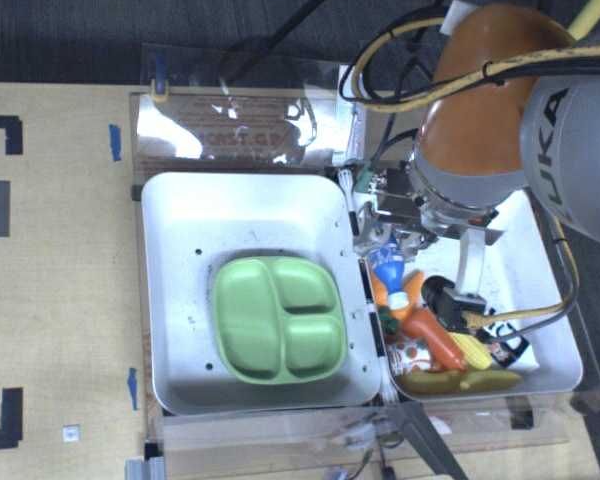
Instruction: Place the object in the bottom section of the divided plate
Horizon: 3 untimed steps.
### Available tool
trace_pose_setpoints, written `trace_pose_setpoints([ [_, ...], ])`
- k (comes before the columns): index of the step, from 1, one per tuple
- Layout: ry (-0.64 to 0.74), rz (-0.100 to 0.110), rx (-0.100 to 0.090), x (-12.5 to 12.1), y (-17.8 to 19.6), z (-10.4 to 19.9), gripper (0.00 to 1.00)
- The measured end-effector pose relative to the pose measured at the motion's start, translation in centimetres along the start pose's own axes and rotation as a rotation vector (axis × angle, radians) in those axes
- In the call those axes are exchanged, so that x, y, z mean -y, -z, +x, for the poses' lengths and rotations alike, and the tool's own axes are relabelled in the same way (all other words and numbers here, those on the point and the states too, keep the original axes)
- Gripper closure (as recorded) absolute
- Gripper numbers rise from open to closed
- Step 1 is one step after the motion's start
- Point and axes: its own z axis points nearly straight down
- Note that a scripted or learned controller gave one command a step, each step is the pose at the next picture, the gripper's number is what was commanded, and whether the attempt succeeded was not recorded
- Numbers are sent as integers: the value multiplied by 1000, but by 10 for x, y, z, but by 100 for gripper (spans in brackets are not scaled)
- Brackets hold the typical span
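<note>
Camera view: left bin (pixel 170 208) holds a green plate (pixel 278 318), three sections, nothing in them. Right bin (pixel 555 318) at 3 o'clock of the plate holds a toy pile along its near-left corner: blue bottle (pixel 388 268), carrot (pixel 435 338), corn (pixel 470 348), pickle (pixel 455 381), red-white can (pixel 408 355). Arm (pixel 490 108) sits over the right bin; gripper (pixel 395 230) hangs at 12 o'clock of the bottle, just above the pile. Jaws: cannot tell, no object seen between them. Clear sheet (pixel 240 128) at 12 o'clock of the left bin.
</note>
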Motion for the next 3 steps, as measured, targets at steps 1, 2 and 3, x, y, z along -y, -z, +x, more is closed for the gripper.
trace_pose_setpoints([
  [1,-219,3,1,13,-3,10,100],
  [2,-163,3,0,13,13,-54,100],
  [3,-143,4,0,21,-36,6,100],
])
